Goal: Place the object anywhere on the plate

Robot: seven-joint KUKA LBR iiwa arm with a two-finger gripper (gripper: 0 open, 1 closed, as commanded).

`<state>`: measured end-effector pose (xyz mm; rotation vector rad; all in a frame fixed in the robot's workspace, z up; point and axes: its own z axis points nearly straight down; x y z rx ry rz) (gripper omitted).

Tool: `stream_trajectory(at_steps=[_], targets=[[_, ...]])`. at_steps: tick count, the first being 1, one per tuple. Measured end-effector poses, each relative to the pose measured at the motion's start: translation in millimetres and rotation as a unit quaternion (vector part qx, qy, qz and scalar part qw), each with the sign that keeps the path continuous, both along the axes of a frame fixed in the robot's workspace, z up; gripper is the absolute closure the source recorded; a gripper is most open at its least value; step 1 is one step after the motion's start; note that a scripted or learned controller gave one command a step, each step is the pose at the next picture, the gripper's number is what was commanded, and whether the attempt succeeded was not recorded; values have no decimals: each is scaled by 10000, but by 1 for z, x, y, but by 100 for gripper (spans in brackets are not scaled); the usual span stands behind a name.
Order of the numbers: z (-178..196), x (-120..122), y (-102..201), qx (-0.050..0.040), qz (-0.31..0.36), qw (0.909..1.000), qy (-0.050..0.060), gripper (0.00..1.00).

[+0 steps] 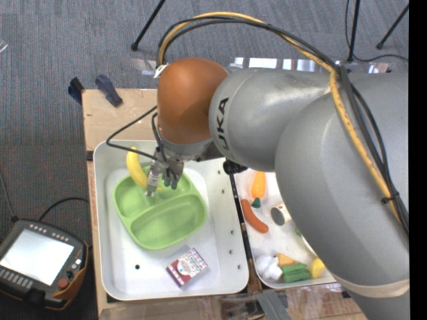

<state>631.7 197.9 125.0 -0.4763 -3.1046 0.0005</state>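
The grey arm [300, 152] fills most of the right half of the view, its orange band [190, 99] above the wrist, and it hides the upper part and much of the right white bin [303, 282]. Dark and yellow cables [267, 32] loop over its top.

The left white bin [220, 245] lies in plain sight apart from its upper right corner, which is covered by the wrist. In it sits a green divided plate [163, 222], tilted diagonally, with two compartments.

The gripper [162, 182] hangs over the plate's upper compartment. Whether its fingers are apart or closed cannot be told from this angle, and nothing can be made out between them.

A yellow banana [135, 167] lies at the plate's upper left edge, just beside the gripper; its lower end seems to overlap the rim, though contact is hard to judge.

A small patterned box [187, 267] lies near the left bin's lower edge, apart from the plate.

In the right bin's visible strip sit an orange carrot-like piece [258, 185], a red sausage-like piece [254, 216], and small white, green and yellow items [291, 269], partly cut off by the arm.

A tablet-like pendant [40, 259] lies on the floor at lower left.
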Motion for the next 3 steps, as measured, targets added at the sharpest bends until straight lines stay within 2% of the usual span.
stream_trajectory(at_steps=[1,2,3], targets=[[83,2,-2,15,653,9979,-49,100],[119,0,-65,1,674,9977,-36,100],[203,-50,-105,4,1611,9869,-47,100]])
